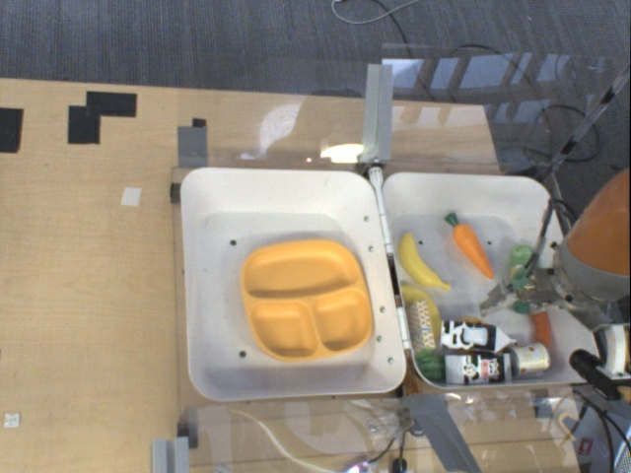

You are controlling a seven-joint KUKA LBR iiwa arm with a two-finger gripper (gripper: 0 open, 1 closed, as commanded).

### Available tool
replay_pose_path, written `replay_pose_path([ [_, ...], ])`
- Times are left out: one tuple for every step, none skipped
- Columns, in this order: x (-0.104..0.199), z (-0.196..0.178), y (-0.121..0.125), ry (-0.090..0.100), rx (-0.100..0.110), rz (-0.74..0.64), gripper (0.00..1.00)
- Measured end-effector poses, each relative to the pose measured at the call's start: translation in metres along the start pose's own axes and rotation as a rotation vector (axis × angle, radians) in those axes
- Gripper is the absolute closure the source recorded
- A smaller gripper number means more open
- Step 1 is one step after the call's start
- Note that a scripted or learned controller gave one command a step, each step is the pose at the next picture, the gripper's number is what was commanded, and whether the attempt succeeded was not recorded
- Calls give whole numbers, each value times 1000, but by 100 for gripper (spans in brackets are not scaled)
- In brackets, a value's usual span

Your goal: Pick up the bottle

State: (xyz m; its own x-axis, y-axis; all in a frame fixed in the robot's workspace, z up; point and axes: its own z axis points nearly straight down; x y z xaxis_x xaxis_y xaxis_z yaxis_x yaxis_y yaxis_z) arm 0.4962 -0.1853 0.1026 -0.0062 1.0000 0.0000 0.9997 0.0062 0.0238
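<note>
- The bench (pixel 89 294) is carrying two shallow white bins side by side: the left bin (pixel 202 284) and the right bin (pixel 513 190).
- A yellow-orange divided tray (pixel 304 299) is lying in the middle of the left bin, well apart from everything else.
- The arm (pixel 603 239) is reaching in from the right, its orange band showing over the right bin's far edge.
- The gripper (pixel 518 294) is hanging low over the right bin, just above the bottle; from where I'm standing I cannot tell how far its jaws are parted or whether anything is in them.
- The bottle (pixel 493 366) is lying on its side along the right bin's near wall, below the gripper.
- A banana (pixel 419 262) is lying near the divider.
- A carrot (pixel 471 246) is lying just beside it.
</note>
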Motion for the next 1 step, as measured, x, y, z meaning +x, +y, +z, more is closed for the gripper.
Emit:
replay_pose_path([
  [-4,11,1,19,10,114,0],
])
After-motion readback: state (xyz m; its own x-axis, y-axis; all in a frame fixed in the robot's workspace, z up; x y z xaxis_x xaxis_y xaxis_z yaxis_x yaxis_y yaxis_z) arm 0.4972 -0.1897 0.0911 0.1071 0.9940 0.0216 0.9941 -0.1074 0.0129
